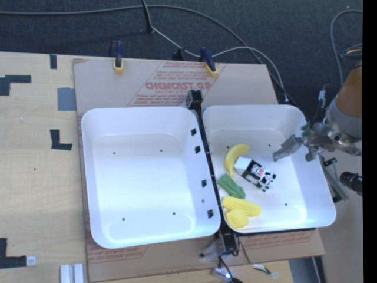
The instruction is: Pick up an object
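Bins side by side on printed cardboard [177, 87]: left bin [141, 178] bare white; right bin [294, 211] with banana [235, 156], black-and-white carton [255, 174], green piece [231, 186], yellow corn [240, 206] (lemon-like lump [237, 219] just below). Gripper [297, 144] over right rim, fingers spread, clamped on nothing. Arm cut off at right. Red lettering, partly legible: "CHEMCAST".

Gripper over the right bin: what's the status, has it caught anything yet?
Gripper above right bin, nothing between fingers. Banana, white carton, green piece, yellow corn lying clustered by the divider. Path clear.
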`<state>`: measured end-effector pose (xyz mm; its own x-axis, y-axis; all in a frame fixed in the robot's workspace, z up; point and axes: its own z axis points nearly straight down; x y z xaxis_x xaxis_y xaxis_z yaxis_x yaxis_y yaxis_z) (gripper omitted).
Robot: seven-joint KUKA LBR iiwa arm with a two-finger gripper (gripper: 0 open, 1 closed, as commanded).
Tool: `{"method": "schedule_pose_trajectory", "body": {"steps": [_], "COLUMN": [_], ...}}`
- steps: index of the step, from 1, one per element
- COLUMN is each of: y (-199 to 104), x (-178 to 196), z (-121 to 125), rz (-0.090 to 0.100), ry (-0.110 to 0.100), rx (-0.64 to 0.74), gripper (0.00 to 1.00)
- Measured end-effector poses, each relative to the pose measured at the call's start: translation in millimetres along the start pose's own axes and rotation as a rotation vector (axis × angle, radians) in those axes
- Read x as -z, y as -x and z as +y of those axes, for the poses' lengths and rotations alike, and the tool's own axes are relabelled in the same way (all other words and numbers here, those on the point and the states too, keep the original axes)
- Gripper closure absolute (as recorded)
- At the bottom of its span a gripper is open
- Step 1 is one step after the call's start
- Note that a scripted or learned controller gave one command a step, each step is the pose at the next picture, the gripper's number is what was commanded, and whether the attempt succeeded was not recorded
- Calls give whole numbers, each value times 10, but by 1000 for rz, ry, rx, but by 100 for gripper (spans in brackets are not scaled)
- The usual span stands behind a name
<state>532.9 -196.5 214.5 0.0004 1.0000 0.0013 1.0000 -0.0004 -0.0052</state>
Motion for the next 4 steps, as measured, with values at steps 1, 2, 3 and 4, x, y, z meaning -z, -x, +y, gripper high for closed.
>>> {"method": "schedule_pose_trajectory", "body": {"steps": [1, 2, 3, 4], "y": [-1, -10, 46, 41], "x": [22, -605, -1045, -1078], "z": [11, 31, -20, 5], "rz": [-1, 0, -2, -3], "ry": [5, -1, 9, 14], "rx": [1, 1, 1, 2], "gripper": [0, 0, 0, 0]}}
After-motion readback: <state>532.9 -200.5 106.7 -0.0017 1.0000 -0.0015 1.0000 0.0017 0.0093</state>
